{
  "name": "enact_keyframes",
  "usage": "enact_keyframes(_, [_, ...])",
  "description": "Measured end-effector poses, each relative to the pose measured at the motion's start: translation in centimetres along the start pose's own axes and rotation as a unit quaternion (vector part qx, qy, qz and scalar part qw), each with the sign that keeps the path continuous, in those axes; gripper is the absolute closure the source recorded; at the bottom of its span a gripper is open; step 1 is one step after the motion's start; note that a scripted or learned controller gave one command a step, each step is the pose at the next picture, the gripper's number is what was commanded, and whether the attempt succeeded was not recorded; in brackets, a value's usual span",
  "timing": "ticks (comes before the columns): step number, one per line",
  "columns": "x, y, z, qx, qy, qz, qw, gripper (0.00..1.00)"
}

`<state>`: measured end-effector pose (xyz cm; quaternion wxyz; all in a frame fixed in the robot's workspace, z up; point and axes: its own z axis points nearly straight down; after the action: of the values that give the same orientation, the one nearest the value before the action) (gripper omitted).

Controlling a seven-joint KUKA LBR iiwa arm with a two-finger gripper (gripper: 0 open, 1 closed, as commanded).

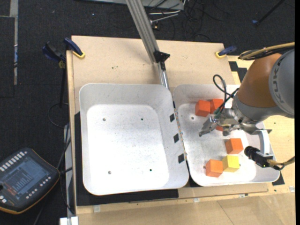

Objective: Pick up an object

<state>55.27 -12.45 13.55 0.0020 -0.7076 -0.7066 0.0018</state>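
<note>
Several orange blocks lie in the right bin (194, 175): two side by side at the back (203, 108) (217, 105), one further forward (233, 146) and one near the front (214, 168). A yellow block (232, 163) touches that front one. My gripper (213, 133) hangs over the middle of this bin, just in front of the two back blocks, its fingers spread open and pointing down-left. A small red patch (219, 127) shows at the gripper's base; I cannot tell what it is. Nothing is clearly held between the fingers.
The left bin (93, 95) adjoins the right one along a central divide with black clips (176, 137). A slanted metal pole (143, 25) crosses the back of the bench. A black fitting (257, 154) on the arm hangs over the right bin's right edge.
</note>
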Motion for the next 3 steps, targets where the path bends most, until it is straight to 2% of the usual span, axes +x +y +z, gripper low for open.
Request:
enact_keyframes(1, [0.0, 0.0, 4.2, -0.002, 0.0, 0.0, 1.0, 0.0])
enact_keyframes(2, [0.0, 0.1, 3.0, -0.003, 0.0, 0.0, 1.0, 1.0])
enact_keyframes(3, [0.6, 0.0, -3.1, -0.006, -0.001, -0.002, 1.0, 1.0])
